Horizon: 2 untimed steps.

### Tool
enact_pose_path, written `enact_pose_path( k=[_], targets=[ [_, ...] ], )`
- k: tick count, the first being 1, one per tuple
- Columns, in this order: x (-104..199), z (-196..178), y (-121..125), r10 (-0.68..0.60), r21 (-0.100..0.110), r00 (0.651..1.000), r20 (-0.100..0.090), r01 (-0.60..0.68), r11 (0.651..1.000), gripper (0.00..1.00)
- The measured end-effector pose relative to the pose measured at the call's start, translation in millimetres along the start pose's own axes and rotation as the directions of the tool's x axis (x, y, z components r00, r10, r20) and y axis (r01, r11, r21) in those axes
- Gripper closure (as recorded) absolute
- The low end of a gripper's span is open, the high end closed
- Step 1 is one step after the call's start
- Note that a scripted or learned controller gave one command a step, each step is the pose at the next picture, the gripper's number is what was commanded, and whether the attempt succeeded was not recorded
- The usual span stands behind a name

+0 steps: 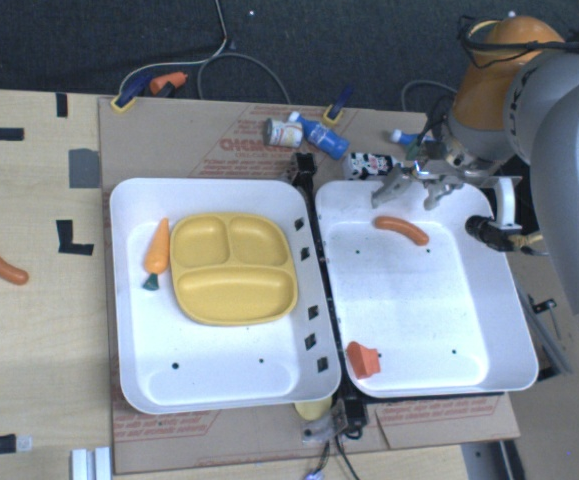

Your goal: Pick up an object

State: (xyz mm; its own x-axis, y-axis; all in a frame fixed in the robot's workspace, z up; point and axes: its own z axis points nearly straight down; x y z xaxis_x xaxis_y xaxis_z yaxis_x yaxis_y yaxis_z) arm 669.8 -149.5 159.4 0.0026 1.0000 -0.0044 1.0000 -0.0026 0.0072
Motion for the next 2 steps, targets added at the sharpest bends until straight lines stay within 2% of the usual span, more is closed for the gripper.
enact_pose_path(
  k=[1,2],
  targets=[
    [-35.9,78.0,-13.0,-0.001,0.007,1.000,-0.003,0.001,1.000,0.00],
    [-13.7,73.1,-0.6,-0.005,0.004,1.000,-0.002,0.005,1.000,0.00]
  ],
)
